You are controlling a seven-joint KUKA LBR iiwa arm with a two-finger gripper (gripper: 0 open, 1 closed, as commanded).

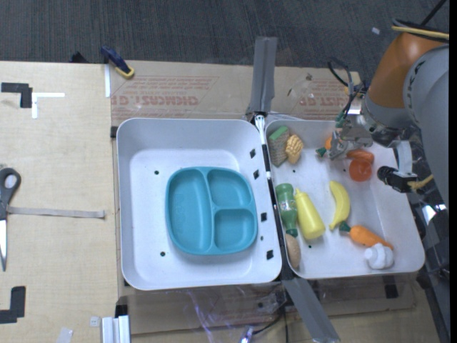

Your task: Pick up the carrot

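Near right bin's front corner, carrot (363,234), well apart from tool (338,146)

The hand (338,147) hangs low over the right bin's (400,263) far end, just beside a red-orange toy (361,164), while the carrot (364,235) lies near the front corner (touching a white piece (379,257)).

Dark grey carpet (178,13) lies beyond a pale wooden bench (53,163). Scissors (6,213) rest at its left edge, cardboard (186,91) behind the bins.
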